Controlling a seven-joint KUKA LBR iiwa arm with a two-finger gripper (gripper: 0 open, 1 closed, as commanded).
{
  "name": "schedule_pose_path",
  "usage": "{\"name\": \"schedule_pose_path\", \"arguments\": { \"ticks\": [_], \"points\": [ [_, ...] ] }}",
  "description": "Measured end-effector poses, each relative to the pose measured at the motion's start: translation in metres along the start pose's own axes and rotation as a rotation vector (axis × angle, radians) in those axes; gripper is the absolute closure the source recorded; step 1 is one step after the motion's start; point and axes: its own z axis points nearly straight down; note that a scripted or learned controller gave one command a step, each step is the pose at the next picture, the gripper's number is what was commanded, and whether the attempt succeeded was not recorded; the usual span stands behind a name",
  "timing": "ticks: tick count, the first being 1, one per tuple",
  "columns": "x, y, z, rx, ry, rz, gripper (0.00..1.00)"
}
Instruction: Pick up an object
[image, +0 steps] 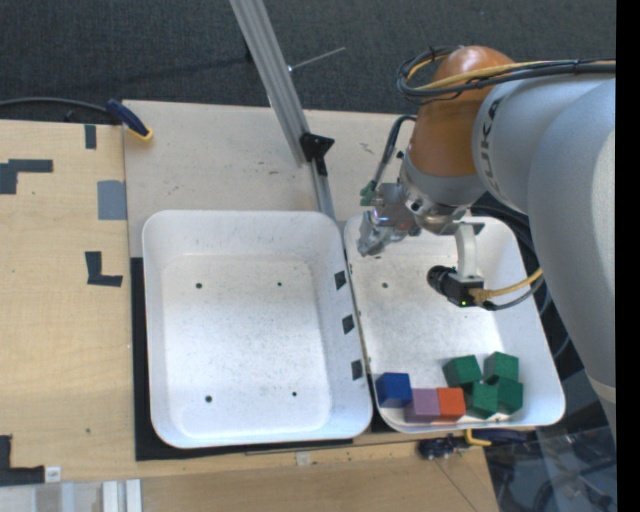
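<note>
Several small blocks lie at the near end of the right bin (420, 300): a blue block (394, 388), a purple block (426, 403), an orange block (451, 402) and a cluster of green blocks (485, 383). My gripper (374, 237) hangs over the far left corner of the right bin, well away from the blocks. It sits close to the rim between the two bins. Nothing shows between its fingers.
The left bin (245, 325) lies beside the right one. A slanted metal pole (285, 95) rises from behind the bins. The arm's grey body and orange band (465, 90) cover the right bin's far right. A blue and yellow clamp (130, 118) lies at the bench's back left.
</note>
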Motion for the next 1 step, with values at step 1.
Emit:
{"name": "schedule_pose_path", "arguments": {
  "ticks": [1],
  "points": [
    [0.0548,0.0038,-0.0203,-0.003,0.001,-0.001,1.00]
  ]
}}
